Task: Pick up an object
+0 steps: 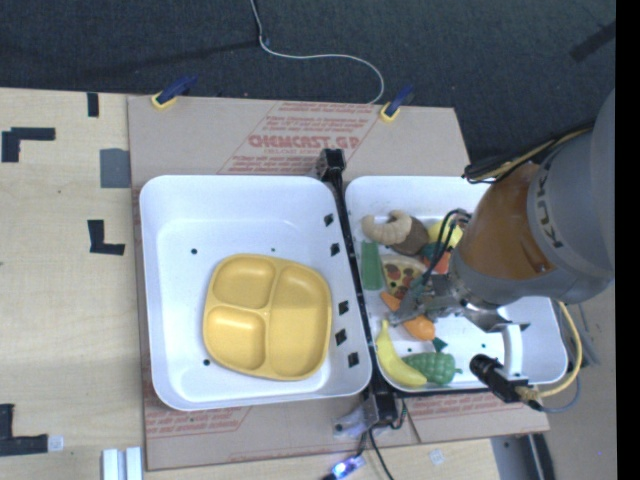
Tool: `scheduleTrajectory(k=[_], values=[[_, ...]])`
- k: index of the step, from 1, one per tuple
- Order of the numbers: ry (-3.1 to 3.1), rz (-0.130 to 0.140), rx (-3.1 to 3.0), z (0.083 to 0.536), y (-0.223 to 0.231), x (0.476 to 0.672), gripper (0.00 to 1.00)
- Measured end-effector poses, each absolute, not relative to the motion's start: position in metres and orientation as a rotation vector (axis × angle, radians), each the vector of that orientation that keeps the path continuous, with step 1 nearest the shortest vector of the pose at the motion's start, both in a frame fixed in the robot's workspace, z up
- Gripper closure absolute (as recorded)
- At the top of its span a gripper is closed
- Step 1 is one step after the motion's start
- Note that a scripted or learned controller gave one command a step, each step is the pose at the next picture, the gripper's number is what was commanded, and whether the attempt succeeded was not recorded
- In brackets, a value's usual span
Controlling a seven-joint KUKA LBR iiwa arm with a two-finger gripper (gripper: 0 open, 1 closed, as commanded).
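Note:
The right bin (548, 356) holds a pile of toy foods. A yellow banana (393, 360) and a bumpy green piece (433, 368) lie near its front wall. An orange carrot-like piece (420, 328) sits just above them. Farther back are a flat green strip (371, 265), a spotted pizza-like piece (399, 274) and a brown and beige item (393, 229). My gripper (428, 291) reaches down from the right over the middle of this pile, close to the orange piece and the pizza-like piece. The grey and orange wrist (505, 238) hides the bin's right half.
The left bin (160, 200) holds a yellow divided plate (268, 316). A black divider (344, 258) runs between the bins. Both bins rest on a cardboard sheet (290, 138) with a white cable (300, 53) trailing behind it. A small yellow object (444, 232) lies beside the wrist.

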State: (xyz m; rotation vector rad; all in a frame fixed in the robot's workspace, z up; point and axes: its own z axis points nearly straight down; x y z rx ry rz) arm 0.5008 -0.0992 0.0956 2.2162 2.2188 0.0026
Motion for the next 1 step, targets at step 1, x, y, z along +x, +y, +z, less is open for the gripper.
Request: scheduleTrajectory(k=[1], values=[[2.22,0.001,2.221,0.1463,-0.1095,0.4997,1.0]])
